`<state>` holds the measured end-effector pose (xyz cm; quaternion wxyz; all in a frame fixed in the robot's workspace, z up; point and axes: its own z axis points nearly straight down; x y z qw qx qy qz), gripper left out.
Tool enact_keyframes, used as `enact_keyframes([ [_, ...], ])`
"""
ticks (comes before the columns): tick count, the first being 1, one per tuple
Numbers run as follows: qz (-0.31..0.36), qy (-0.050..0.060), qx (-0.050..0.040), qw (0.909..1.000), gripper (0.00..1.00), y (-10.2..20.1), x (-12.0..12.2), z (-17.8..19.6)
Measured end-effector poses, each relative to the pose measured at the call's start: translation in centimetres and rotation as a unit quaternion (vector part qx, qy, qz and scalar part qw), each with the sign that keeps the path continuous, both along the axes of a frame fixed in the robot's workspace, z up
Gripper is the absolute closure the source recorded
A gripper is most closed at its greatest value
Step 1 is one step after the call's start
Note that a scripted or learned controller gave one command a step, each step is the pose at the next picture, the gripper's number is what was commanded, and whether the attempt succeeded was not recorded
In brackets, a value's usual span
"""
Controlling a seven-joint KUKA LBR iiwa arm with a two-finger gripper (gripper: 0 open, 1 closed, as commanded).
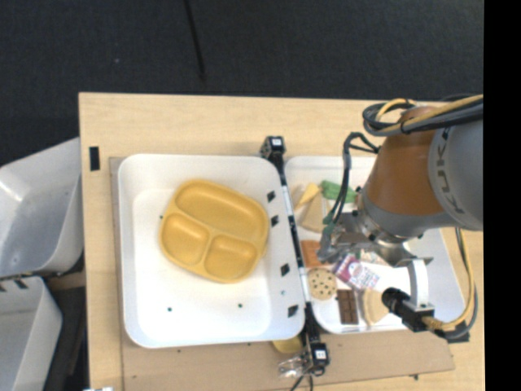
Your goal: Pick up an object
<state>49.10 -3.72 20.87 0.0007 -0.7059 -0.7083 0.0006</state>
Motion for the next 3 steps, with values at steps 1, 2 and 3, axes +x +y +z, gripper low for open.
enact_keyframes([
  [1, 0.003, -0.009, 0.0008, 1.0000, 1.00, 5.6, 0.1, 16.0],
  [2, 0.004, -0.002, 0.0005, 1.0000, 1.00, 14.9, -0.1, 19.7],
  [3, -0.001, 0.006, -0.0023, 1.0000, 1.00, 14.5, -0.3, 7.9],
])
